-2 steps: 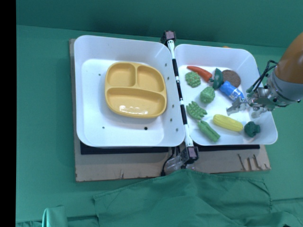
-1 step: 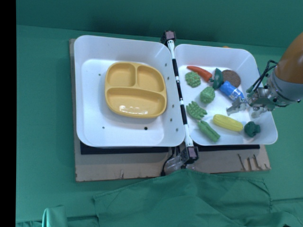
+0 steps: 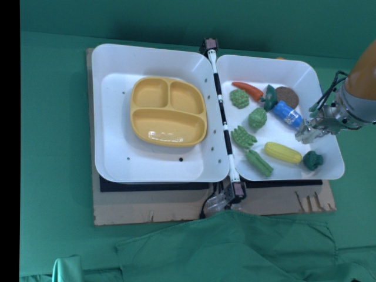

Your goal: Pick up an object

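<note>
On a green-draped bench sit two shallow white bins side by side, seen from above at a slant. At nine o'clock, the left bin [image 3: 111, 157] holds a yellow divided plate [image 3: 168, 110] with three compartments, lying flat near its middle. At three o'clock, the right bin [image 3: 296, 69] holds a scatter of toy foods: an orange carrot [image 3: 247, 89] at its twelve o'clock, a green bumpy vegetable [image 3: 239, 98] just beside it, a brown round patty [image 3: 287, 96] toward one o'clock, and a blue bottle [image 3: 287, 114] lying tilted just below the patty. Near the centre sits a green leafy ball [image 3: 257, 118]; toward seven o'clock lie two green pieces [image 3: 250, 147]; a yellow corn cob [image 3: 282, 152] rests at five o'clock with a dark green broccoli [image 3: 312, 159] just beside it. The grey arm with its orange band enters from three o'clock — its gripper [image 3: 308, 134] hovers over the bin's right side, between the bottle and the broccoli. Its fingers look slightly parted with nothing between them, though the view is small and blurred there.
</note>
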### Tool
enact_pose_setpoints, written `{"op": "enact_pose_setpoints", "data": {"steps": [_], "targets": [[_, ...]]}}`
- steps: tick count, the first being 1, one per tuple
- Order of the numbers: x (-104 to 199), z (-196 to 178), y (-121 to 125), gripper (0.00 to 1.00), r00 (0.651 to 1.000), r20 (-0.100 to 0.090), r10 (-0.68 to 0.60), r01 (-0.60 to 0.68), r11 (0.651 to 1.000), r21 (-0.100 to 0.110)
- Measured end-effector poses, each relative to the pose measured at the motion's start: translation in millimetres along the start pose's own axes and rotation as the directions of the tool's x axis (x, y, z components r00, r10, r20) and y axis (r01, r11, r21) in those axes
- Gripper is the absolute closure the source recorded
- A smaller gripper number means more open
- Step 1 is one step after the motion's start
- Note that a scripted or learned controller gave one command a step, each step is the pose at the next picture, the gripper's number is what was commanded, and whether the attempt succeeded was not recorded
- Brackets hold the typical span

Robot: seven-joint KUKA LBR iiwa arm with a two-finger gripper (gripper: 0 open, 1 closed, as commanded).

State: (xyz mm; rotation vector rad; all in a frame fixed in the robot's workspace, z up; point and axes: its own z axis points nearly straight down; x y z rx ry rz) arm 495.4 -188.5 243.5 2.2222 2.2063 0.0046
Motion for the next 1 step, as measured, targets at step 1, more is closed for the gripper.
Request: {"op": "enact_pose_setpoints", "data": {"steps": [1], "targets": [[0.1,60.5,-25.8,1.00,1.000,0.000,-0.001,0.001,1.000,-0.005]]}}
